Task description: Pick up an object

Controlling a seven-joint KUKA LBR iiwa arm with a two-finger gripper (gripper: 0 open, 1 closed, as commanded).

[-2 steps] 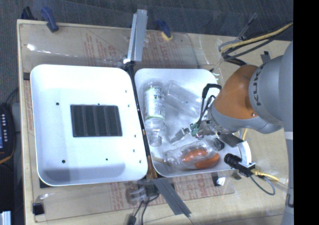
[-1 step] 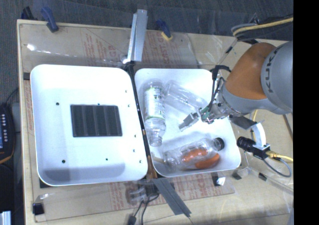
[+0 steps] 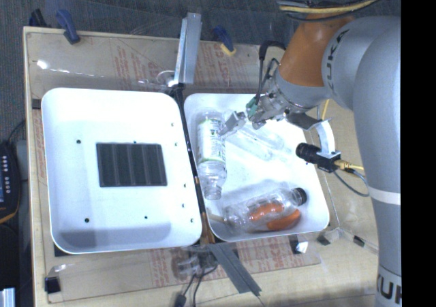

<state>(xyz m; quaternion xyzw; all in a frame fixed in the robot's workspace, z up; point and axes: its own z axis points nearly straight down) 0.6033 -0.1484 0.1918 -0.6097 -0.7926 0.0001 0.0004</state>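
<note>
Over the right bin (image 3: 320, 220) now, and the candidates are all clear plastic: one bottle (image 3: 210, 152) with a pale label lies lengthwise along the bin's left wall, just left of and below the gripper (image 3: 240, 122); its cap end points toward the bottom of the view; a second clear bottle (image 3: 262, 141) lies directly under the gripper, slanting off to the lower right, so see-through it almost melts into the white floor; a third, the dark-capped bottle (image 3: 259, 205), sits well below the gripper near the bin's bottom edge, lying on its side with its black cap to the right; hugging its lower flank is an orange object (image 3: 272, 217), long and rounded, touching or very nearly touching that bottle.

The gripper itself: it reaches in from the right on the grey arm (image 3: 368, 60), orange band above the wrist; the metal fingers (image 3: 235, 120) point leftward and hang low over the neck end of the second clear bottle, close beside the labelled one; whether they are spread or pressed together I cannot tell, the glare and clutter swallow the tips; nothing is plainly seen between them.

Far left of the gripper, the left bin (image 3: 68, 128) shows a dark ribbed panel (image 3: 131, 164) on its floor.
</note>
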